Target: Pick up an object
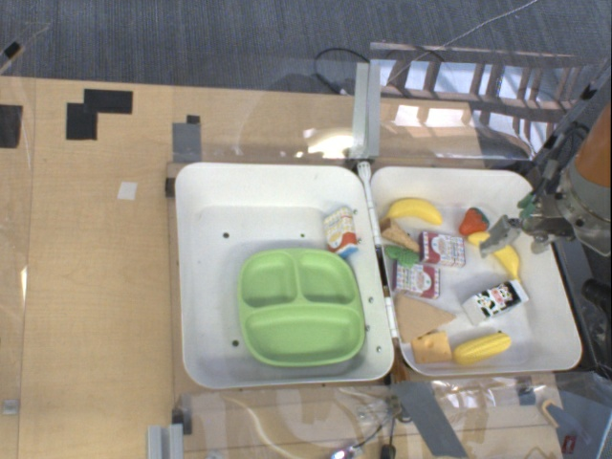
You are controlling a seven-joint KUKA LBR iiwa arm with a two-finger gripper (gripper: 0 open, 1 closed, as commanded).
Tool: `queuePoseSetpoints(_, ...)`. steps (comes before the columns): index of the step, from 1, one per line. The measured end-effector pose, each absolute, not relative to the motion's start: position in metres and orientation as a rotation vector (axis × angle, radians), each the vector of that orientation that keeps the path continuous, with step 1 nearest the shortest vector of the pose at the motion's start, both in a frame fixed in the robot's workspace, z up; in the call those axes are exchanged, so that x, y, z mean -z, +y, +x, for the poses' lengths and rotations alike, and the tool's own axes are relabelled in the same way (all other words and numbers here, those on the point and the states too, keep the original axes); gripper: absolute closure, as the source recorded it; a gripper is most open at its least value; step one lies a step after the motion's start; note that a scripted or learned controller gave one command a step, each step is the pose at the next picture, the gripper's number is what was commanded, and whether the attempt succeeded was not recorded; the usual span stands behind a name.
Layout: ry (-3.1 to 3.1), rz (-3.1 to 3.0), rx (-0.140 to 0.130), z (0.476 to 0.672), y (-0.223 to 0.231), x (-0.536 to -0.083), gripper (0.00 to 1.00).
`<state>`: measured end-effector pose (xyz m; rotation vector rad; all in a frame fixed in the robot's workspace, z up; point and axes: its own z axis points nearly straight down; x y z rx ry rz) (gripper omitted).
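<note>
My gripper (516, 237) hangs over the right side of the right bin (564, 342), open, with nothing between its fingers. A small yellow piece (508, 261) lies just below it, and a red strawberry (473, 222) sits just to its left. Further left lie a yellow banana (416, 210) and two pink cartons (443, 250) (417, 279). A black-and-white milk carton (496, 300) lies nearer the front. A second yellow banana (482, 348) and an orange block (432, 346) rest at the front edge.
The left bin (206, 256) holds a green divided plate (301, 306) and a small white carton (339, 229) near its right wall. A metal divider post (364, 113) stands behind the bins. A brown wedge (402, 235) lies by the right bin's left wall.
</note>
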<state>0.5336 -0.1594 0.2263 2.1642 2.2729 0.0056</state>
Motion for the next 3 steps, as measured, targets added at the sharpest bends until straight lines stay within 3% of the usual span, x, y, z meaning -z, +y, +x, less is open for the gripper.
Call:
queuePoseSetpoints(1,2.287,2.144,-0.006,0.53,-0.202,-0.1,0.0)
queuePoseSetpoints(2,2.298,2.122,-0.014,0.516,-0.205,-0.09,0.0)
queuePoseSetpoints(3,2.296,2.116,-0.023,0.519,-0.204,-0.103,1.0)
